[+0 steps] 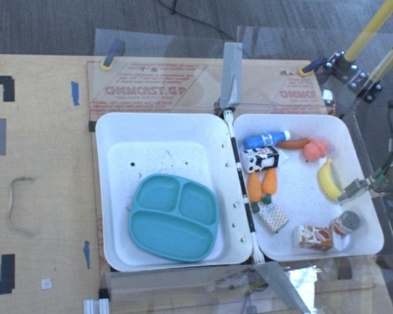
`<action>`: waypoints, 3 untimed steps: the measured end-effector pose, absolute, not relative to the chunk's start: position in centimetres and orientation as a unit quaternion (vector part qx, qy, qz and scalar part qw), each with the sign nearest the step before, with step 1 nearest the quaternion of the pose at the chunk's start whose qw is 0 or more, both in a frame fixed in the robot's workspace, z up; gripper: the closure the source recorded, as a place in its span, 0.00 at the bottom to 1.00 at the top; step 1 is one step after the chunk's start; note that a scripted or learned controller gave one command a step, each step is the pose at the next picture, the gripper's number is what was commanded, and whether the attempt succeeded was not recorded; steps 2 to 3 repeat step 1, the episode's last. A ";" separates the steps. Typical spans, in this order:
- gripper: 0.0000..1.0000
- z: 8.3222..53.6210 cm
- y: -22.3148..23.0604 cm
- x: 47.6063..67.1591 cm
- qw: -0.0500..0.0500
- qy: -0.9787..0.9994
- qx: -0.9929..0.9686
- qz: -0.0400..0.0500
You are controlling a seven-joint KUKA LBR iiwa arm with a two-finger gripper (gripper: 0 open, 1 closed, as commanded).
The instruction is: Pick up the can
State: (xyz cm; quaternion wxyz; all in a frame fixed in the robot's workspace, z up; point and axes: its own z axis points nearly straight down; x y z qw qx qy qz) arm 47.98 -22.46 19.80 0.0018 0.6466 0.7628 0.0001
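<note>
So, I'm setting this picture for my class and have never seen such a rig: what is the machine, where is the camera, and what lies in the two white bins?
One camera looks down at a slant on a bench. A robot arm reaches in from the right, and its claw hangs beside the banana. The left bin holds a teal divided plate. The right bin holds small food items, a blue bottle and the can. The can lies near the bin's front edge, just below the claw in the picture, and is not held.

Pincer point(351, 190) fingers too blurred to judge; arm cut off at right.
</note>
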 end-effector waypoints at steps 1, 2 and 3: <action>0.00 16.5 -21.0 51.2 0.001 0.790 0.613 0.000; 0.00 16.5 -21.0 51.2 0.001 0.790 0.613 0.000; 0.00 16.5 -21.0 51.2 0.001 0.790 0.613 0.000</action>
